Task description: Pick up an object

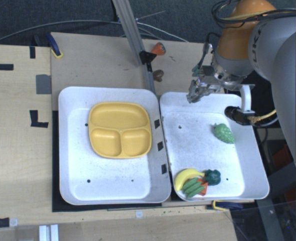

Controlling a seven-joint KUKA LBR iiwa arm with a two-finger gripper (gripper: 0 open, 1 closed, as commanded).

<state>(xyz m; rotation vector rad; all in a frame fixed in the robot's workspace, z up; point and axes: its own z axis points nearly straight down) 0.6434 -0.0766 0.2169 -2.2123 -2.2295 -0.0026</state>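
My gripper (194,95) hangs over the far edge of the right bin (248,185), its fingertips close together with nothing seen between them. A green leafy toy (224,133) lies in the right bin toward its right wall, well in front of the gripper. At that bin's near left corner sits a cluster of toy food: a yellow banana (184,175), green beans with a red piece (195,187) and a dark green broccoli (212,176). The left bin (72,185) holds a yellow divided plate (120,129).
A grey metal post (130,24) rises behind the bins near their shared wall. Small orange and brown items (158,48) lie on the bench behind the bins. A black cable fitting (234,114) sticks out at the right bin's far right side.
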